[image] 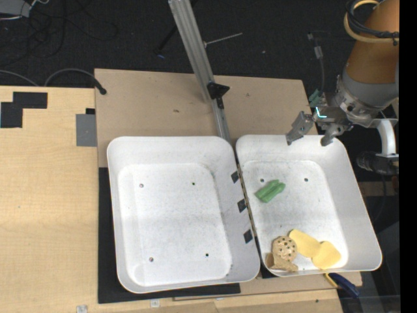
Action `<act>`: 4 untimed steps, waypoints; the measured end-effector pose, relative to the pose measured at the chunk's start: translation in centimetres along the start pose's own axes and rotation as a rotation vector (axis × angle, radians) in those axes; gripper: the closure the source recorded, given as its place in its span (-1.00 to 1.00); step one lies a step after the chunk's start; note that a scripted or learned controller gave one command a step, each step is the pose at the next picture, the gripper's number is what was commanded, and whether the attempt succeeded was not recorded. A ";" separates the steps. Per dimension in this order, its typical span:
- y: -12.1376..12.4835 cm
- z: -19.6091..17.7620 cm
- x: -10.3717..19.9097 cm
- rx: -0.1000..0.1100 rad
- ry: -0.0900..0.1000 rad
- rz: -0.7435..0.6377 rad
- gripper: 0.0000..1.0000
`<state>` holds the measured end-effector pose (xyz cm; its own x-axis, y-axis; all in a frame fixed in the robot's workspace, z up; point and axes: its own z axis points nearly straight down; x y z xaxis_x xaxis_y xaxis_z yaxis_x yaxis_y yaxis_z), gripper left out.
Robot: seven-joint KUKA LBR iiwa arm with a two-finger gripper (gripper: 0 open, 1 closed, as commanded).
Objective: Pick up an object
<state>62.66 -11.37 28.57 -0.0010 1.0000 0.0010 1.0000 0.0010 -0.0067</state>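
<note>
Fingers of your gripper are spread apart with nothing between them, over the far edge of the right bin, and the green object lies nearer and left, long way pointing far-right.

Counter: pale wood at 9 o'clock, with a brown board toward 12 o'clock. A grey metal rail slants from 12 o'clock toward centre. Black cables lie on dark floor at 11 o'clock.
</note>
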 end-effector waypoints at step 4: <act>0.6 15.9 -0.9 0.002 0.000 0.002 -1.00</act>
<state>63.16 -12.28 12.64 0.0008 1.0000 0.0007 1.0000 -0.0008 -0.0086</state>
